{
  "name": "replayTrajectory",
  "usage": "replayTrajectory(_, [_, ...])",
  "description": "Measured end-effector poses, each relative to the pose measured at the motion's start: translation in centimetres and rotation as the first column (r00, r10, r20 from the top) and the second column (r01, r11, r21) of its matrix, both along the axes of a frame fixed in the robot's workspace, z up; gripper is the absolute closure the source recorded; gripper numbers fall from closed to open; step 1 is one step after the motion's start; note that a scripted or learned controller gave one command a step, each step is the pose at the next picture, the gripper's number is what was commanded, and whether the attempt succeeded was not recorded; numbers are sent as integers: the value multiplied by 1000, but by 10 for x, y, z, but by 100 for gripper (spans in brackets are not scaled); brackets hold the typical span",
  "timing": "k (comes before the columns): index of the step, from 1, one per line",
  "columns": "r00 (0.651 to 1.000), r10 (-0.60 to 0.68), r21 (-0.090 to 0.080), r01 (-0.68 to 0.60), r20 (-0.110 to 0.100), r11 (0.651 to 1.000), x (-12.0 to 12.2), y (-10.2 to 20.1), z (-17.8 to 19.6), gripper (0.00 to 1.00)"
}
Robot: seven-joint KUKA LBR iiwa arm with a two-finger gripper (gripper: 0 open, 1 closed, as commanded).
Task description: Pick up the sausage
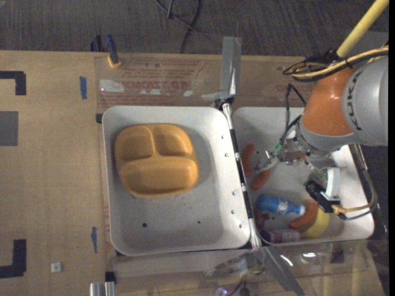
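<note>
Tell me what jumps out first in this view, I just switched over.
The big orange-yellow three-compartment plastic tray in the left white bin grabs the eye. Next, the grey arm's orange band over the right white bin, where a red sausage lies near the divider and a blue bottle towards the front.

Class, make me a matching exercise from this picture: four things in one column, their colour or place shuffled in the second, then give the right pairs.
1. divided plate
2. sausage
3. bottle
4. gripper

A. blue, in the right bin
B. red, by the right bin's left wall
C. yellow-orange, in the left bin
D. over the right bin, just right of the sausage

Pairs: 1-C, 2-B, 3-A, 4-D
</note>
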State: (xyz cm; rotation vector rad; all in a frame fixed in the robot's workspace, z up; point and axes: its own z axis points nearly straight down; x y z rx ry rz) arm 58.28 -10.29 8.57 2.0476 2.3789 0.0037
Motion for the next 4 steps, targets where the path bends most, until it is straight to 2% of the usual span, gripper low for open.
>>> replayTrajectory(1, [1000,-1,2,1,3,1000,2,1,9,100])
replayTrajectory(2, [984,180,-1,-180,-2,984,24,69,173,100])
replayTrajectory(3, [984,180,-1,-180,-4,984,24,70,172,0])
replayTrajectory(4, [984,176,0,-176,-6,984,25,16,97,0])
